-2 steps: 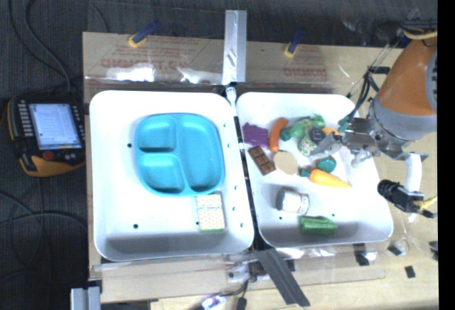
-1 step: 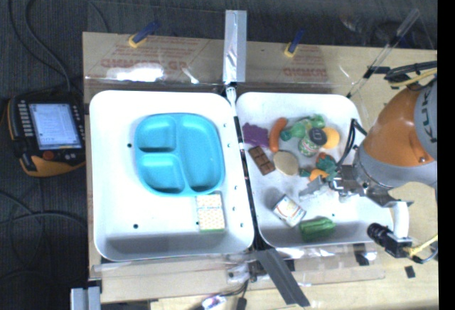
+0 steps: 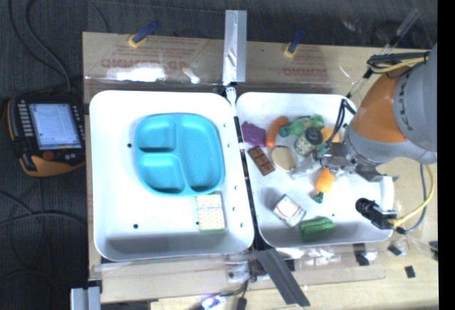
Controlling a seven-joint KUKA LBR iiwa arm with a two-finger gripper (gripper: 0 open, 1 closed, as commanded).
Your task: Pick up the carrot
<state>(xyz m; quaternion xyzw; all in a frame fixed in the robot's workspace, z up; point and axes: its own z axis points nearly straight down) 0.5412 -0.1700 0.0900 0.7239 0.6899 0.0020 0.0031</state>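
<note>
Bench front edge (image 3: 170,274) is closest to the lens, both white bins sit on it. Left to right: teach pendant (image 3: 44,132) on the floor off the bench; left bin (image 3: 114,230) has a blue divided tray (image 3: 178,152) plus a small patterned card or sponge (image 3: 210,212) touching the tray's near corner. Right bin (image 3: 341,230) clutter: purple piece (image 3: 253,134), chocolate bar (image 3: 260,160), an orange-red toy veg (image 3: 276,131), small red-and-white carton (image 3: 288,210), green pieces with a dark-lidded jar (image 3: 310,139), green veg (image 3: 317,227) by the near wall. Carrot (image 3: 323,181): small, orange with a green tip, mid-right of that bin, directly under the gripper (image 3: 331,163). Can't tell whether the fingers are spread or closed, or whether the carrot is between them; the wrist hides it. My read: approach done, arm (image 3: 387,120) is over the target. Grasp unconfirmed, lift still to do. Risk is the jar and green pieces just beside the carrot getting nudged or grabbed too.
</note>
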